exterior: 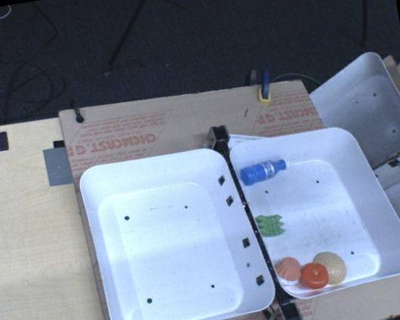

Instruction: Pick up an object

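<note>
The right bin (350,144) holds several small objects. A blue bottle (262,172) lies on its side near the bin's back left corner. A small green ridged item (270,225) rests against the left wall, about halfway down. In the front left corner three round pieces sit touching one another: a pinkish one (287,269), a red one (314,275) and a beige one (331,265).
The left bin (102,211) stands beside the right one, with a black clamp strip (244,216) along their shared edge. Both rest on cardboard (178,125) on a wooden bench (26,262). A grey metal panel (362,100) rises at the right.
</note>
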You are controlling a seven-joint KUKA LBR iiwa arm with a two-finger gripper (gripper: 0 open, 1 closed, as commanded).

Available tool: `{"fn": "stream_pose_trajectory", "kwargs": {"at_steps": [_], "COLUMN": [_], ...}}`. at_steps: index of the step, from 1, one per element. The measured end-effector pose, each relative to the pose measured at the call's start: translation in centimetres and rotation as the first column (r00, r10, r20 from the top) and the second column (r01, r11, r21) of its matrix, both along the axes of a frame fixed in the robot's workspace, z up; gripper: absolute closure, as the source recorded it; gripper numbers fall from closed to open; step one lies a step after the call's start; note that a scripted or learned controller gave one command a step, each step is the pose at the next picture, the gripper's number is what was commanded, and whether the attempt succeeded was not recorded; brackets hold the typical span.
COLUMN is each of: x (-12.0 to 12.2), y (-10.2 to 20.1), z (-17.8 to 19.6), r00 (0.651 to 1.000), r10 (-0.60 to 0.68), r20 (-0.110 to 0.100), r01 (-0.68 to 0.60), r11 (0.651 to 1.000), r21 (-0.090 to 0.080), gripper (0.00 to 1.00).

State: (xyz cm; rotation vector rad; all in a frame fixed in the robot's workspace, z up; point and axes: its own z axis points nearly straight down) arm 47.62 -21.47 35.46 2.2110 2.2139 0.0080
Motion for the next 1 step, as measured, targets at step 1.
{"fn": "stream_pose_trajectory", "kwargs": {"at_steps": [1], "x": [-0.23], "y": [0.25], "z": [-13.22], "r00": [1.000], "r10": [-0.002], "r20": [-0.025], "r01": [0.002], "r11": [1.000], "r21": [0.010], "gripper": [1.00]}}
